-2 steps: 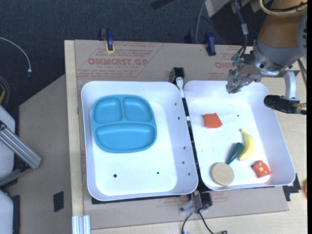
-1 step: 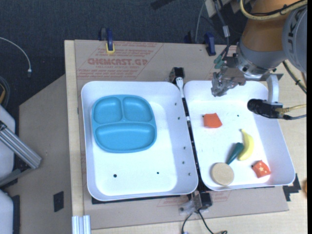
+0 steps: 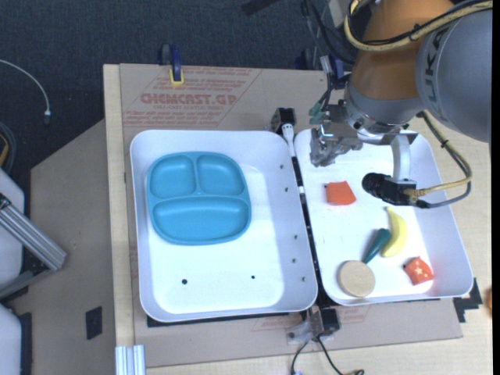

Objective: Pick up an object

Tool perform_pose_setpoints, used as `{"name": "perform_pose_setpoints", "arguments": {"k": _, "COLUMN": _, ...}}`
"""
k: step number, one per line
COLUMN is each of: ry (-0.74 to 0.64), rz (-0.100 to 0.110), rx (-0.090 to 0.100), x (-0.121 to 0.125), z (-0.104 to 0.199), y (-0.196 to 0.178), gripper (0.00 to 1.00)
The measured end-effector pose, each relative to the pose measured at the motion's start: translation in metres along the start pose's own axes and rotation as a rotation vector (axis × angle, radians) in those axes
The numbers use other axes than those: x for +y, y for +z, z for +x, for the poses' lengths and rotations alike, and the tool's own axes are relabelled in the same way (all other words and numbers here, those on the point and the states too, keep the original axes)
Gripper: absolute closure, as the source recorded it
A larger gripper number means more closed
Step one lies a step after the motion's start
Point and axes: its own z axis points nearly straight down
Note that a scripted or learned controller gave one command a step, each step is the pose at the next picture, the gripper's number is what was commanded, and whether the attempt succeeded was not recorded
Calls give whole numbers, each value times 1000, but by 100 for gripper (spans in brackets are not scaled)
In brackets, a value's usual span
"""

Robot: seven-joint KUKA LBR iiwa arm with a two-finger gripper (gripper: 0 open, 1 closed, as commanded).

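My gripper [image 3: 324, 155] hangs over the back left of the right bin [image 3: 445, 287], its fingers [image 3: 318, 158] close together with nothing visible between them. An orange block [image 3: 339, 193] lies just in front of it, slightly to the right. A yellow banana [image 3: 398, 231] and a teal pepper-shaped toy [image 3: 376, 245] lie side by side further forward. Near the front rim sit a tan round disc [image 3: 356, 278] and a small red cube [image 3: 419, 269].
The left bin [image 3: 234, 287] holds a blue divided plate [image 3: 200, 197]. A black cable fitting [image 3: 389, 187] hangs off the arm over the right bin. The ridge between the bins [image 3: 301, 201] runs just left of the gripper.
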Motion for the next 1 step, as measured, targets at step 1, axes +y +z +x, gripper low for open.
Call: {"name": "perform_pose_setpoints", "arguments": {"k": 1, "ry": 1, "rz": 0, "rx": 0, "x": -12, "z": 47, "y": 13, "gripper": 100}}
